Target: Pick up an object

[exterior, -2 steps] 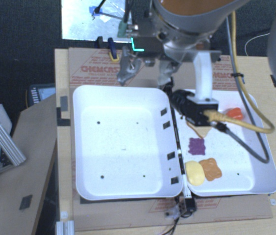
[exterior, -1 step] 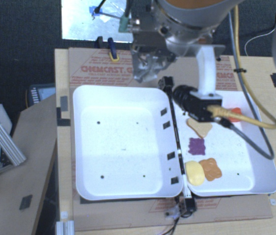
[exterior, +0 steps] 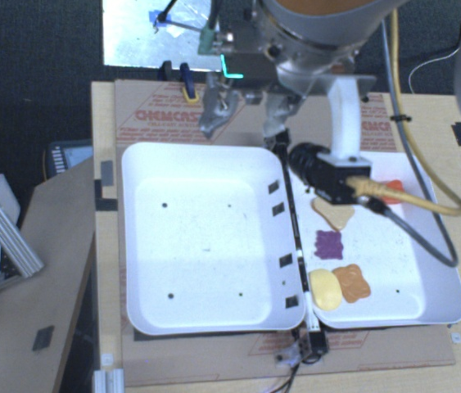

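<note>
My gripper (exterior: 244, 119) hangs above the far rim of the left bin (exterior: 201, 248), and it is open with its two fingers (exterior: 214, 111) spread wide and nothing between them. The objects lie in the right bin (exterior: 427, 289), along its left side: a tan flat piece (exterior: 333, 214), a purple piece (exterior: 328, 243), a yellow rounded piece (exterior: 324, 289) and an orange-brown piece (exterior: 352, 282) touching it. An orange-red item (exterior: 391, 188) at the bin's far side is partly covered by a cable. The gripper is well apart from all of them, up and to the left.
A black connector with a yellow cable (exterior: 328, 174) hangs over the far part of the right bin, near the divider between the bins. Cardboard (exterior: 152, 113) lies under both bins. A metal rail (exterior: 1, 228) stands at the left, beyond the bench.
</note>
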{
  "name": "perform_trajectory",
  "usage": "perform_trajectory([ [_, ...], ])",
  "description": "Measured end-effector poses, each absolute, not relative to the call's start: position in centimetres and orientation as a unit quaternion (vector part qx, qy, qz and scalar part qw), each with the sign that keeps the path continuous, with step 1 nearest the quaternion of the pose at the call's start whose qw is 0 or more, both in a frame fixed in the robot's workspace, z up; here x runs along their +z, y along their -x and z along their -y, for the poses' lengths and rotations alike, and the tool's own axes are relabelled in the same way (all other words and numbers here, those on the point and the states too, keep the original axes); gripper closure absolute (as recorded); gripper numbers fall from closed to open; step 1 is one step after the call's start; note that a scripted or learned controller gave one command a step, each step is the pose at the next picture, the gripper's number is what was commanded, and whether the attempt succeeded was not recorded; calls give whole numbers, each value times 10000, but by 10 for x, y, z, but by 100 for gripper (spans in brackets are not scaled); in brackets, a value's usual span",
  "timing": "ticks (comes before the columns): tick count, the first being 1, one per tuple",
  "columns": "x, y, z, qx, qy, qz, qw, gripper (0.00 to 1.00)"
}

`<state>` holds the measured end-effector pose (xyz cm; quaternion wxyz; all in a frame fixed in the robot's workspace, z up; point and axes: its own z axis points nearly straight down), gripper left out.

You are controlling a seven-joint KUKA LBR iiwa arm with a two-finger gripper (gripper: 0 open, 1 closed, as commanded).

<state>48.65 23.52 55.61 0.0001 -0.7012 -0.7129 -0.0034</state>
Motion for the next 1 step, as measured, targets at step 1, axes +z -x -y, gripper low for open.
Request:
perform_trajectory([
  [1, 556, -487, -235, -34, 7012, 7129, 1, 0],
])
